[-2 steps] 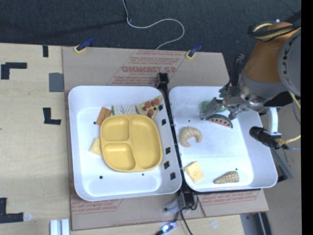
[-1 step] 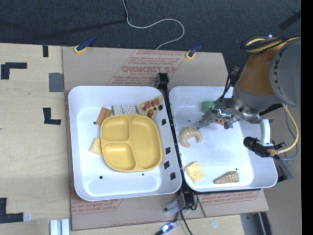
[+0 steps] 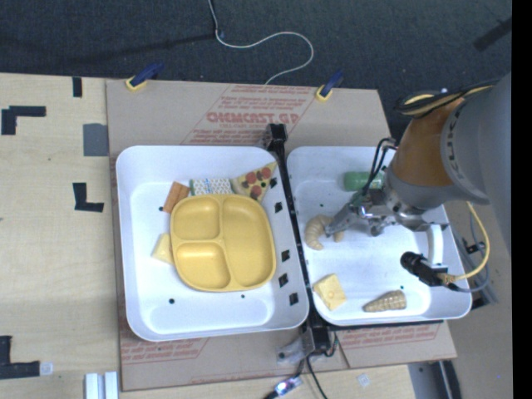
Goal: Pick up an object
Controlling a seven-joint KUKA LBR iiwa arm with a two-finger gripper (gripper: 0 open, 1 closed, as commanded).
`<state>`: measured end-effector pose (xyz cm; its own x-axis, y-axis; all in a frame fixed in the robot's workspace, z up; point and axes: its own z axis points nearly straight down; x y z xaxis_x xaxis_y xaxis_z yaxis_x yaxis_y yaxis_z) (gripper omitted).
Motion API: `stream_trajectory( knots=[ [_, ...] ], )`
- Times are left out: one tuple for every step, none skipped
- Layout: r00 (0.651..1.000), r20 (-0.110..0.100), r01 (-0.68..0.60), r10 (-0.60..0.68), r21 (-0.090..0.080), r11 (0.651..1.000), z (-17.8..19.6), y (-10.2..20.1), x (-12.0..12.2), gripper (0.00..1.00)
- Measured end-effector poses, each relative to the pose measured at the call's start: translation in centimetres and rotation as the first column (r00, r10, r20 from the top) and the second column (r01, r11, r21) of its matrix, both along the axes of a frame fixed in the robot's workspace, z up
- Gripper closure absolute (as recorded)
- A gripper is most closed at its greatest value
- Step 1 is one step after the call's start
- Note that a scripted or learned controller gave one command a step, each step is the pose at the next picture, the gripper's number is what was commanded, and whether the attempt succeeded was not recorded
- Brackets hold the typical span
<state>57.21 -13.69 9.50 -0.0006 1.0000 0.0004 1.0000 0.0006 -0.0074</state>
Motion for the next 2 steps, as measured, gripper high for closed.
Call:
stream_trajectory(
  knots=[
    [1.0,0.007,-0.001,0.001,-0.002,1.0,-1.1,0.0,0.0,0.0],
    [1.0,0.007,-0.002,0.002,-0.002,1.0,0.0,0.1,0.1,1.0]
  ],
)
